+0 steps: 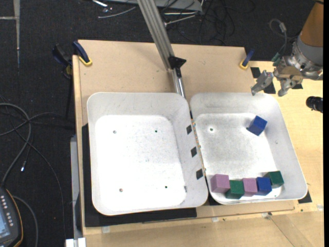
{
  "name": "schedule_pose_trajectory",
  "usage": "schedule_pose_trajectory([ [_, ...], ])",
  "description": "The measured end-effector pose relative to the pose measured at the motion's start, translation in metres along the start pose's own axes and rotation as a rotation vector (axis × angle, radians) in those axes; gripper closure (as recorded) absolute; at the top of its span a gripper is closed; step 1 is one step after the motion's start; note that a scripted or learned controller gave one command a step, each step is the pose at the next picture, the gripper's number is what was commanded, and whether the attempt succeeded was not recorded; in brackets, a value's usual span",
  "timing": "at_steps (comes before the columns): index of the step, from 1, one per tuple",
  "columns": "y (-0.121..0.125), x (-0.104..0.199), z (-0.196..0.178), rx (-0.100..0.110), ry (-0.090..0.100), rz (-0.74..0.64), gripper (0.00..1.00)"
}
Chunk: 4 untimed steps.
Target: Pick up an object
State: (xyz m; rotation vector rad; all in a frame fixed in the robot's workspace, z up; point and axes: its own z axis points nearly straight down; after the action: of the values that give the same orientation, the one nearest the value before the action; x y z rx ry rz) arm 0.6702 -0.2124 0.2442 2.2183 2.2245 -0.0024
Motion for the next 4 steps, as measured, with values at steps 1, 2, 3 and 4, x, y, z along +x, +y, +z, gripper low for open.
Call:
schedule_pose_trajectory([
  [1, -0.015, -0.011, 0.153, 0.003, 0.002, 0.003, 0.00],
  [2, -0.042, 0.005, 0.149, 0.000, 0.001, 0.004, 0.00],
  [3, -0.040, 0.004, 0.138, -0.004, 0.000, 0.004, 1.00],
  [4, -0.032, 0.059, 0.085, -0.007, 0.002, -0.005, 1.00],
])
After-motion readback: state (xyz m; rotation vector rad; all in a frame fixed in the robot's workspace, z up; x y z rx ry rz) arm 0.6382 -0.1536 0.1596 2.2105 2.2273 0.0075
